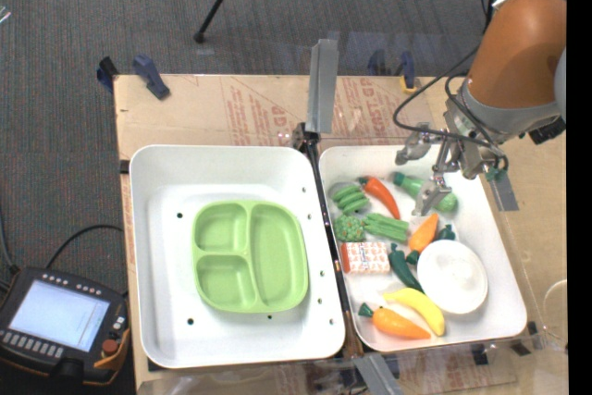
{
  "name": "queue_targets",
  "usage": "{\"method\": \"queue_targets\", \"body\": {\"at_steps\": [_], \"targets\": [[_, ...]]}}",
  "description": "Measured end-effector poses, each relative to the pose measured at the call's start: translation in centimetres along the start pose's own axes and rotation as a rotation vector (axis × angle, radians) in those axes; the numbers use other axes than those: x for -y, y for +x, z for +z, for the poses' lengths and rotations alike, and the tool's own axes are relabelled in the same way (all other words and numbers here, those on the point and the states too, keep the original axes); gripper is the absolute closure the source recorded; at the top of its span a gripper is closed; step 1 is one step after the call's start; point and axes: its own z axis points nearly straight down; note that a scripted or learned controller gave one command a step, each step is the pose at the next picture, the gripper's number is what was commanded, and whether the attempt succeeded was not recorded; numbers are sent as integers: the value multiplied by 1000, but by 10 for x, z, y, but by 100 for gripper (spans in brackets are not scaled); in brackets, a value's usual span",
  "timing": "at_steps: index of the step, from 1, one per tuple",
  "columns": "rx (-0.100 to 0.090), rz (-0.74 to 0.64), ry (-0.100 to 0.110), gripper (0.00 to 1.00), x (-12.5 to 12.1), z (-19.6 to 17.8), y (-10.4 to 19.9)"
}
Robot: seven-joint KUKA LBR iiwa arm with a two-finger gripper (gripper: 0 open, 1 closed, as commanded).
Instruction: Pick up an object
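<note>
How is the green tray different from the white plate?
The green tray lies in the left bin; the white plate lies in the right bin. The green tray is a rounded rectangle with three compartments; the white plate is round and undivided. The green tray looks bigger than the white plate. Both lie flat.

— Where does the divided plate (pixel 250 256) lie?
— In the left bin (pixel 148 199), about its middle. The right bin (pixel 504 291) sits just beside it.
— And in the right bin?
— A round plate (pixel 451 277) toward the near right, a banana (pixel 418 308) and a carrot (pixel 398 322) in front of it, a small box (pixel 366 257) to its left. The gripper (pixel 442 169) hangs over the far part.
</note>
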Motion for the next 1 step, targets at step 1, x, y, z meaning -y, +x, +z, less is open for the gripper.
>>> {"method": "queue_targets", "body": {"at_steps": [1], "targets": [[10,112,0,0,8,131,35]]}}
